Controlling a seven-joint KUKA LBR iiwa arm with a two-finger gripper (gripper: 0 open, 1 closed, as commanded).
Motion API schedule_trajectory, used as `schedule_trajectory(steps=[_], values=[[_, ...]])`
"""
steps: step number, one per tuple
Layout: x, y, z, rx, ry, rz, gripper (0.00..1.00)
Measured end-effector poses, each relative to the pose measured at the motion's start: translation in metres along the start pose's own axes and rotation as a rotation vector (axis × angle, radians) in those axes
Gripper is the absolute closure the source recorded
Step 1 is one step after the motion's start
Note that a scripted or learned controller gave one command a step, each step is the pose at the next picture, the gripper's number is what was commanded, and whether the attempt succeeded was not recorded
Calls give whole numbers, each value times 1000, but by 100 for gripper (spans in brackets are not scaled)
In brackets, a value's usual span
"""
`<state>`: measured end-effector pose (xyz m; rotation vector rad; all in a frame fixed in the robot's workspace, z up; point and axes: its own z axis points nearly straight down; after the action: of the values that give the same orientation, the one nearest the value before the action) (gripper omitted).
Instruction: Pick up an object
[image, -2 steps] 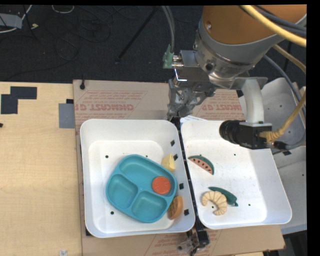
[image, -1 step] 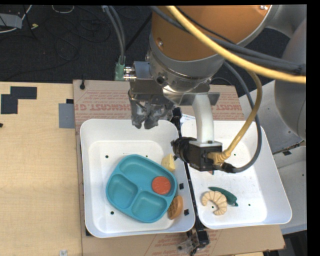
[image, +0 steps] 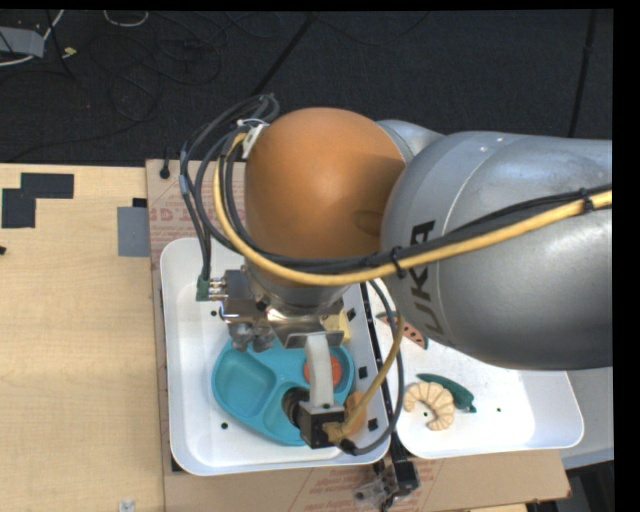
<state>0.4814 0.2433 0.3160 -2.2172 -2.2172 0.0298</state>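
Observation:
A teal, kidney-shaped dish (image: 245, 385) lies in the left white bin (image: 183, 400), toward its front. A small orange thing (image: 338, 371) rests at the dish's right side, partly hidden. My gripper (image: 287, 328) hangs straight down over the back edge of the dish, and the orange wrist dome and grey arm above cover most of it. In the right bin (image: 545, 425) lie a cream, shrimp-shaped toy (image: 430, 404) and a dark green piece (image: 456, 389) right behind it.
The big grey arm covers the back half of both bins. A small red-and-white scrap (image: 414, 341) peeks out under the arm in the right bin. Bare wooden bench (image: 70, 330) stretches to the left of the bins.

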Motion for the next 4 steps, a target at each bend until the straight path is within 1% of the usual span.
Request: schedule_trajectory(steps=[1, 2, 3, 4], values=[[-1, -7, -146, -29, 15, -2, 100], [-3, -9, -227, -23, 12, -1, 100], [-2, -9, -84, 0, 0, 0, 100], [-2, -8, -177, -22, 12, -1, 100]])
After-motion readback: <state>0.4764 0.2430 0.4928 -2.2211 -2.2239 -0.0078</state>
